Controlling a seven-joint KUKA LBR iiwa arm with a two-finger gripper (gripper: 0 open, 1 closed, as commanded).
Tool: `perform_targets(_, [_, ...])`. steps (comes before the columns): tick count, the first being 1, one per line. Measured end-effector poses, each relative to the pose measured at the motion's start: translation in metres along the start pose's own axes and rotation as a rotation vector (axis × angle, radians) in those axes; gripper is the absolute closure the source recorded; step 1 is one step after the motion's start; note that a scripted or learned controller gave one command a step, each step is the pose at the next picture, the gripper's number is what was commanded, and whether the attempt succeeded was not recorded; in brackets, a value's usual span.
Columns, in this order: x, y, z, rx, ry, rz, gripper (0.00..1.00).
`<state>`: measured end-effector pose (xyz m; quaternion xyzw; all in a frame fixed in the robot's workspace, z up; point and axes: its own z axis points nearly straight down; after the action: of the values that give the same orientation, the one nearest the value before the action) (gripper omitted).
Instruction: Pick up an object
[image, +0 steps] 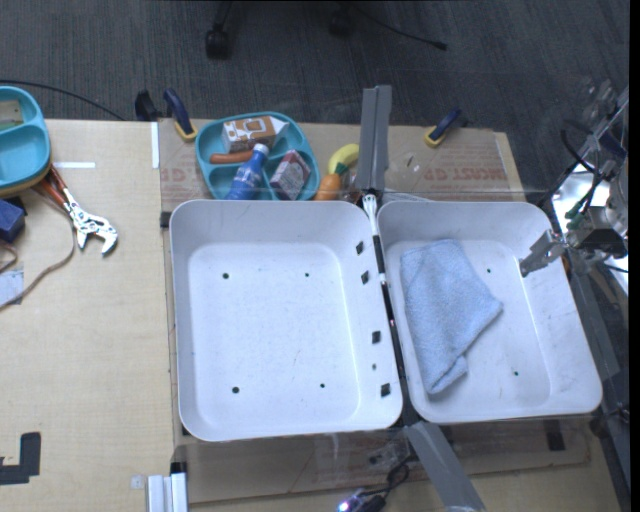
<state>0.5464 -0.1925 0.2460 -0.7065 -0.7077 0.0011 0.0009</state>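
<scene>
Camera view puts your target, the grey folded cloth (447, 312), in the right bin (560, 385), its long axis running from upper left down toward the lower edge of the frame. Your gripper (541, 253) sits at the bin's upper right rim, so the cloth lies to its lower left, apart from it. You cannot tell the gripper's state from here; nothing visible is in its grasp.

At the right edge the gripper (540, 255) shows as a slim grey metal piece tapering to a point, joined to a pale, shiny housing (partly cut off by the frame) with dark cables looping around it.
</scene>
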Motion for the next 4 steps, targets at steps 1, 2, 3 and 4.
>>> perform_targets(1, [-0.018,-0.029,-0.003,0.0,0.0,0.291,0.0])
perform_targets(2, [-0.022,-0.069,0.056,0.002,0.001,0.407,0.0])
perform_targets(3, [-0.022,-0.068,-0.099,-0.001,-0.001,0.069,0.0])
perform_targets(4, [-0.016,-0.069,-0.035,-0.001,-0.001,0.234,0.0])
